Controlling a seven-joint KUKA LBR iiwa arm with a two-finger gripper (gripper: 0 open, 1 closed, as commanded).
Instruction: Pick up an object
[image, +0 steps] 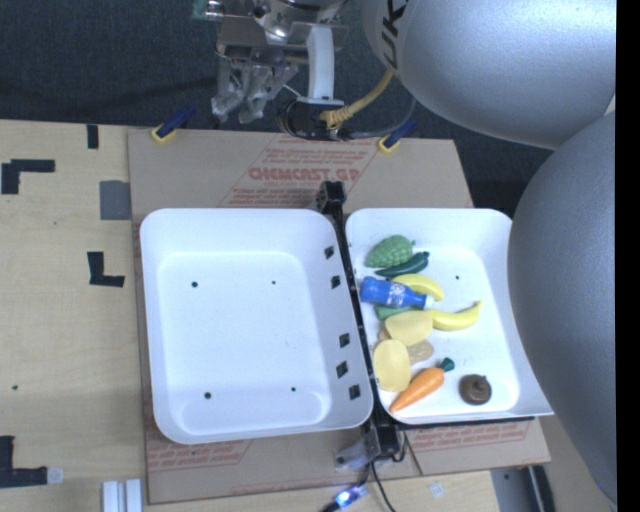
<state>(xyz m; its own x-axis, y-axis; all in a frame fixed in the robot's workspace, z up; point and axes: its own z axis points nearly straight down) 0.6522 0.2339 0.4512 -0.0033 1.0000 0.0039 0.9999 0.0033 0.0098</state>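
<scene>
Glossy plastic toys — ridged green berry (390, 250), tapered carrot (416, 388) — in smooth right bin (495, 240); end effector (243, 95) above cardboard-topped worktop (60, 300), grip state unclear.

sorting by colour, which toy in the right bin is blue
The bottle, lying on its side against the left wall of the right bin. It is the one blue piece; the others there are green, yellow, orange or brown.

Even, bright overhead light; white bins (160, 300) glare slightly; edges soft.
</scene>
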